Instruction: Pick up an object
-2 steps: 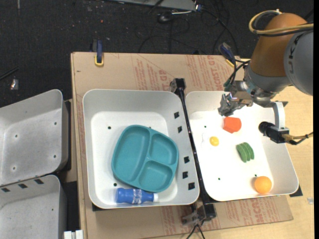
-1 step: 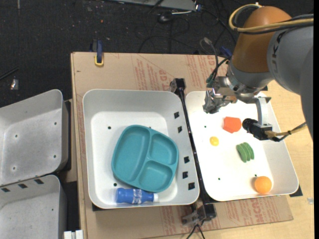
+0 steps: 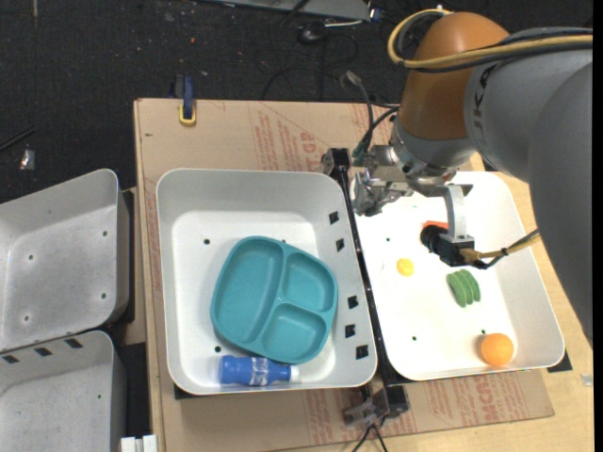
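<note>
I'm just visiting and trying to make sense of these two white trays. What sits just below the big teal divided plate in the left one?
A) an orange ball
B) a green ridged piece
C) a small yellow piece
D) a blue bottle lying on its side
D: the blue bottle lies on its side along the near wall of the left bin, just below the teal divided plate; the orange, green and yellow pieces lie in the right bin.

The arm runs off the right edge, and its wrist hides the claw's fingertips.
</note>
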Available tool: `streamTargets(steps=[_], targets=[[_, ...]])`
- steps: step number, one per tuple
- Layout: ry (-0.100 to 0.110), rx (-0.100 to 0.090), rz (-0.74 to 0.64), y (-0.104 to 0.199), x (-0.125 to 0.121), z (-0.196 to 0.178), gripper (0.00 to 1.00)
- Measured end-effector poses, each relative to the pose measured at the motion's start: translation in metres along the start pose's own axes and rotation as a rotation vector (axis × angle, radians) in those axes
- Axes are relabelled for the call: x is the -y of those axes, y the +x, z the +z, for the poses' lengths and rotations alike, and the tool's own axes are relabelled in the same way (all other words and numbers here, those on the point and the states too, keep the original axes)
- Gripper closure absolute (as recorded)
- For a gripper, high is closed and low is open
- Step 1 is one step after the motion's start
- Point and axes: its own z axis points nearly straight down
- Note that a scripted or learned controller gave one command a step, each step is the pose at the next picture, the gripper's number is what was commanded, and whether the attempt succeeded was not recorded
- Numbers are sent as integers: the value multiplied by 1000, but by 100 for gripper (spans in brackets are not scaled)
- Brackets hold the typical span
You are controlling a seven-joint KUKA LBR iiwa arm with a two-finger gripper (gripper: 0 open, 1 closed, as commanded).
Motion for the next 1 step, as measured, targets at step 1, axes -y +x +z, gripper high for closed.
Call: streamTargets(steps=[1], targets=[[-3,-1,-1,54,-11,-14,100]])
